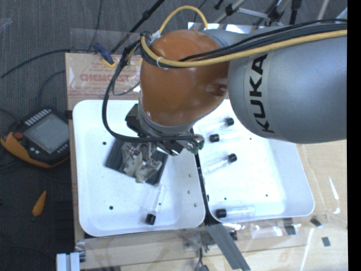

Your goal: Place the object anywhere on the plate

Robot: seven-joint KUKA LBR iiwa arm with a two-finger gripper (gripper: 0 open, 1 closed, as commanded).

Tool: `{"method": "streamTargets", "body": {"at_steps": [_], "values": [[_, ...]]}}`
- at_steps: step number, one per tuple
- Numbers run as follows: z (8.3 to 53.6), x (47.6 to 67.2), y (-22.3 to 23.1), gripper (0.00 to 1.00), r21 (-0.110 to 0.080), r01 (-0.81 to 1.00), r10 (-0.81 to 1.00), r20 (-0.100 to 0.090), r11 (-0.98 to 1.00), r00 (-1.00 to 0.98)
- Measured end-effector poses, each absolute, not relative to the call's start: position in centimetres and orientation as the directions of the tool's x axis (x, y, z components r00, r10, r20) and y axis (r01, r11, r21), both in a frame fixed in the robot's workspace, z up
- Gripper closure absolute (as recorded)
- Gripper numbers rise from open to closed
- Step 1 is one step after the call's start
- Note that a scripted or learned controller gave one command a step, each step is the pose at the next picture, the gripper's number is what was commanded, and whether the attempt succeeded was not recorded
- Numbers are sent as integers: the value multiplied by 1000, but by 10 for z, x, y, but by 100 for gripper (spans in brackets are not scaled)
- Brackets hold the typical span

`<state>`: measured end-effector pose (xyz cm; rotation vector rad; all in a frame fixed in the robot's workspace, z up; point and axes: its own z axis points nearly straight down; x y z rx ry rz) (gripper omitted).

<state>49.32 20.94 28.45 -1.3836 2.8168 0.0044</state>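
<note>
Gripper (144, 164) hangs low over the dark plate (117, 154), its grip impossible to judge, while a vial (153, 203) lies just beyond the plate, unplaced.

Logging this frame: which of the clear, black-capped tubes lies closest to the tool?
The tube in the left bin, just below the tool over the dark plate. It is the only tube in that bin; the others lie in the right bin.

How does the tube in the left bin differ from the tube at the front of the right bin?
The left bin's tube lies near upright in the image, black cap toward the front; the right bin's front tube lies crosswise, cap pointing left. The first lies just below the gripper; the second lies apart from it. Both are clear with black caps.
</note>
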Motion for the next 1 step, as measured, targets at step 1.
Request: {"method": "streamTargets", "body": {"at_steps": [1], "values": [[253,495,212,100,3,-971,-971,-2,237,-237]]}}
